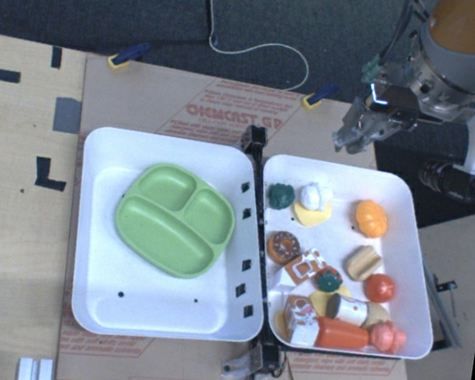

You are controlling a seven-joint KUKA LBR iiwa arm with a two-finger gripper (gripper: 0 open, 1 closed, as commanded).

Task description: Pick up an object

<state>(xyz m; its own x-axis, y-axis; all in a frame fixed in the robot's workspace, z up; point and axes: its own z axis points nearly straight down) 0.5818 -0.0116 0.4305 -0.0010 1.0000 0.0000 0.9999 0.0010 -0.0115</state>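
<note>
Toy foods [330,283] are lying in the right bin [415,247], below and just left of the hand [358,134], which is hovering beyond the bin's far rim; its grip cannot be told.

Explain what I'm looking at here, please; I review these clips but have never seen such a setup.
One camera looks down at a slant on a bench with two shallow white bins. The grey machine with the orange band at the upper right is a robot arm; its gripper hangs above the bench, just beyond the right bin's far edge, with nothing visible between its fingers. The left bin holds a green divided plate. The right bin holds small toy foods, among them a doughnut, an orange fruit, a red tomato and a carrot. The arm is meant to pick one up; none is lifted yet.
</note>
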